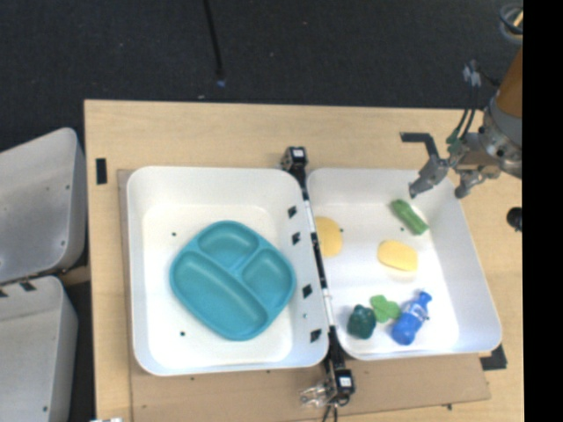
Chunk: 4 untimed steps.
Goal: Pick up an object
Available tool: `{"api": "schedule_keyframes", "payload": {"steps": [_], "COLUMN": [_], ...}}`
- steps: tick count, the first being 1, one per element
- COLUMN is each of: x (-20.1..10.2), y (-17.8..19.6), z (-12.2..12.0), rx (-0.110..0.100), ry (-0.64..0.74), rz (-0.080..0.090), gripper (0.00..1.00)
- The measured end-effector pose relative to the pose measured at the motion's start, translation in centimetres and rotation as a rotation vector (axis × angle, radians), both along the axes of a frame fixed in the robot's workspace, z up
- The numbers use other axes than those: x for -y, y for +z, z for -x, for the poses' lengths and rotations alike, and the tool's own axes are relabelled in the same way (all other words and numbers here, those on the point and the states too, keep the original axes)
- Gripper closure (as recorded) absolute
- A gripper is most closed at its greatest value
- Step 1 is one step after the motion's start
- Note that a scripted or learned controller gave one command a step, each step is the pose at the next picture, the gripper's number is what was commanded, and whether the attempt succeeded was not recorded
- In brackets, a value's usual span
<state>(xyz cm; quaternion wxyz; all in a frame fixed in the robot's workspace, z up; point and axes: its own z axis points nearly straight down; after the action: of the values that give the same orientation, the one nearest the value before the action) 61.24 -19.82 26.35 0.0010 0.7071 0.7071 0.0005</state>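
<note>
Two white bins sit side by side on a tan bench (264, 121). The left bin (149, 200) holds a big teal plate (232, 278) with three sections. In the right bin (475, 297), a green stick-shaped thing (409, 216) lies tilted near the top, with a yellow lump (398, 255) below it and a flat yellow piece (328, 236) by the wall between the bins. Along the bottom sit a dark green lump (361, 322), a light green piece (383, 307) and a blue bottle (411, 318), close together. The gripper (439, 185) hangs at the upper right, over the bin's top edge, its fingers spread apart with nothing between them. It is just above the green stick, not touching it.
</note>
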Motion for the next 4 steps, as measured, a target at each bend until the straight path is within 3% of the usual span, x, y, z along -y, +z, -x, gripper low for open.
{"api": "schedule_keyframes", "payload": {"steps": [2,3,4], "x": [-0.2,0.2,0.3], "y": [-8.9,-15.1,-13.6], "z": [0.1,0.1,0.0], "rx": [-0.004,-0.005,0.003], "ry": [-0.001,-0.004,-0.005], "rz": [0.001,0.001,0.002], "gripper": [0.00,0.00,1.00]}}
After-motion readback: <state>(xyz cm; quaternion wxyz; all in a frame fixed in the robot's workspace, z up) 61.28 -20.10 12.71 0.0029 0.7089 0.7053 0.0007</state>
